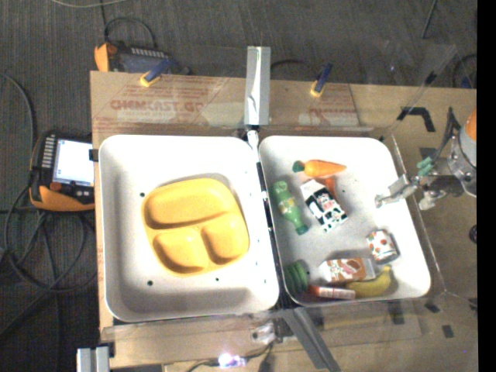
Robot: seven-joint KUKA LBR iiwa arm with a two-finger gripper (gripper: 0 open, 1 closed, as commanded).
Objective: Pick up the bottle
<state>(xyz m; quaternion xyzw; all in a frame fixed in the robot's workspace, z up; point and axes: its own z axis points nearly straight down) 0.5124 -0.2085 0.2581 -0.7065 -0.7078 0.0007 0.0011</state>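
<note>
In the right bin point(403, 246), the bottle point(287, 206) lies at nine o'clock, carton point(323, 205) just right, carrot point(322, 167) at twelve, banana point(370, 287) at five.

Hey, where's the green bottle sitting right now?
The green bottle lies in the right bin, close to its left wall, just left of the black-and-white carton and below the carrot. The gripper is over at the bin's right edge.

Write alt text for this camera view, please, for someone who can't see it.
A green bottle lies in the right bin among a carrot, cartons and a banana; the gripper hangs at that bin's right edge. The left bin holds a yellow divided tray.
</note>
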